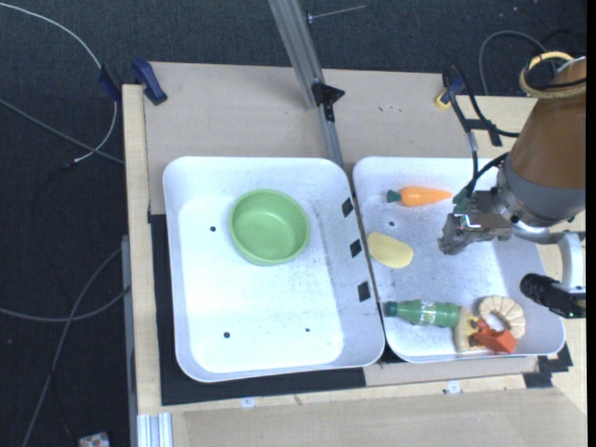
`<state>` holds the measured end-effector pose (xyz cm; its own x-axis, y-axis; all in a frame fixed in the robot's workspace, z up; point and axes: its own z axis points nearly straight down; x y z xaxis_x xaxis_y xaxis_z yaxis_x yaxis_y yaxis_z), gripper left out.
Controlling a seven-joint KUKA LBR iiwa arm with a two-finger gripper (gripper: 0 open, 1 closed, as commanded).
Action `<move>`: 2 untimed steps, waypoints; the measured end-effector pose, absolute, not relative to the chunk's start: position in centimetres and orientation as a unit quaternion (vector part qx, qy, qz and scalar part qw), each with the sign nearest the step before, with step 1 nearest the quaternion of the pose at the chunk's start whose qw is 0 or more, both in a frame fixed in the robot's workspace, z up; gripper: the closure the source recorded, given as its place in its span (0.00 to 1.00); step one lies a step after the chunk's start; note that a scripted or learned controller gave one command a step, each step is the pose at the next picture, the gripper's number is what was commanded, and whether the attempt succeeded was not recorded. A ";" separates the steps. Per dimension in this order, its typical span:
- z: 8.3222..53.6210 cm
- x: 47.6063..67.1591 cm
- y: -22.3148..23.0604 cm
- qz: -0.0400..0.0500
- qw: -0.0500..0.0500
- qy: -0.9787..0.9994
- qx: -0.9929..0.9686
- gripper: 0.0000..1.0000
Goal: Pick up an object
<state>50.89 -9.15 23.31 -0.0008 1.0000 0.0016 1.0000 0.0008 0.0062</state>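
The right bin point(428, 264) holds an orange toy carrot point(421, 196) near its back, a yellow lemon-like piece point(389, 250) at its left, a green bottle point(425, 314) lying at the front, and a tan ring with a red piece point(494, 325) at the front right. My gripper point(458, 237) hangs over the middle of this bin, to the right of the yellow piece and below the carrot. I see nothing between its fingers. A green bowl point(269, 226) sits in the left bin point(251, 333).
The arm's grey and orange body point(549, 147) covers the right bin's back right corner. A metal bar point(307, 63) slants from the top toward the gap between the bins. Black cables point(480, 128) run near the wrist.
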 end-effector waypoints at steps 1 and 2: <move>29.0 51.1 -9.1 0.004 0.003 0.708 0.707 1.00; 27.1 51.6 -3.7 -0.002 -0.006 0.709 0.705 1.00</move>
<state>51.55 -3.66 27.07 -0.0059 1.0000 0.0058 0.9999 0.0060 -0.0113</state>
